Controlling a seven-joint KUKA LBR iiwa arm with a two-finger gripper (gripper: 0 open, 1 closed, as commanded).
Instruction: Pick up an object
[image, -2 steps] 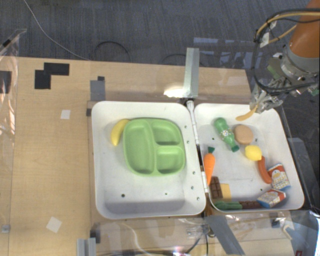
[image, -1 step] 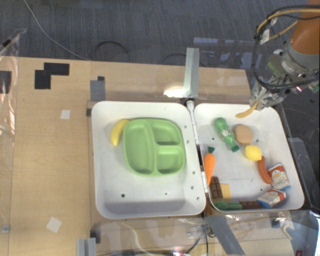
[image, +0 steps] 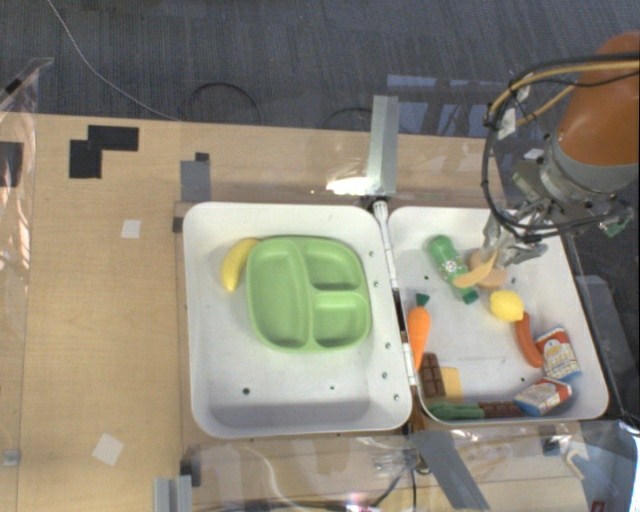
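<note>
Tan piece (image: 480, 274), curved and bread-coloured, lies in the back half of the right bin (image: 470, 345), and we take it as the thing nearest to being picked. The gripper (image: 503, 248) sits just above and behind the tan piece, its tip touching or nearly touching the piece's upper edge. We cannot tell whether the gripper is spread or pressed together, nor whether the piece is caught in it.

Just to the left of the tan piece, touching or nearly so, lies a green bottle (image: 443, 255) with a pale label, tilted across the bin floor. Just in front and to the right of the tan piece is a smooth yellow lemon (image: 507, 305). A small dark green bit (image: 470, 296) lies right at the front edge of the tan piece.

Farther forward and left of the tan piece an orange carrot (image: 419, 330) lies along the bin's wall, with a brown chocolate bar (image: 430, 375) and a yellow block (image: 451, 381) beyond it. Forward and right of the tan piece are a reddish sausage shape (image: 527, 342) and two small printed cartons (image: 556, 352).

Well to the left of the tan piece, in the left bin (image: 200, 330), rests a glossy green divided plate (image: 305, 292) with a yellow banana (image: 236, 262) touching its far rim. Both bins are shallow, white and smooth, on a pale wooden bench (image: 90, 330).
</note>
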